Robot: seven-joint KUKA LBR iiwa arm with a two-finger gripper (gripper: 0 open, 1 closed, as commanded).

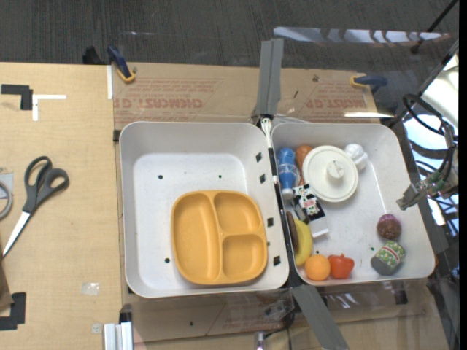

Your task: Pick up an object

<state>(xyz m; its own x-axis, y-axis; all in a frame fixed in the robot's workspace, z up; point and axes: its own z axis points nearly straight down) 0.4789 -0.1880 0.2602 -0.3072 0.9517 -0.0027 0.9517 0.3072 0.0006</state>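
Camera view: jaws (413, 197) are being held at the right bin's (365, 133) right rim, state unclear; approach underway, descent onto purple ball (389, 227) being needed.

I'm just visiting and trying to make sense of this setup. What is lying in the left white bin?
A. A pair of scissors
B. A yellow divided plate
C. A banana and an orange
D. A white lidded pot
B: the yellow divided plate, with three compartments, lies in the left bin; the scissors lie outside on the bench, and the banana, orange and white pot lie in the right bin.
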